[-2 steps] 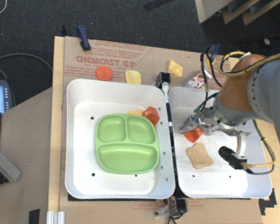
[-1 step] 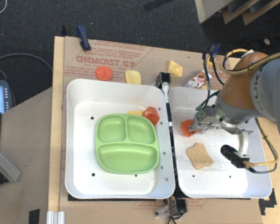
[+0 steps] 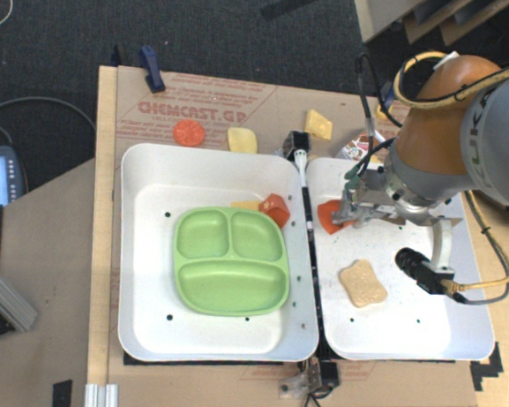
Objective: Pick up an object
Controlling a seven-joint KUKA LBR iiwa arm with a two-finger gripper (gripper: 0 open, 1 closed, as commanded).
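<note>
We start in the left bin point(image 3: 134, 259), where a green divided plate point(image 3: 230, 261) lies, its long axis running roughly nine to three o'clock, with bare white floor all around it. At the plate's one o'clock sits a small red block point(image 3: 275, 209), close to the bin's right wall. Behind the bins, a red disc point(image 3: 189, 133) and two yellow pieces point(image 3: 241, 140) rest on the cardboard. In the right bin point(image 3: 465, 323), the gripper point(image 3: 353, 212) hangs low over an orange-red piece point(image 3: 327, 216) near the left wall; we cannot tell how its fingers stand or whether they grasp anything. At its five o'clock lies a tan toast slice point(image 3: 363, 283), long axis eleven to five, open floor around it.
</note>
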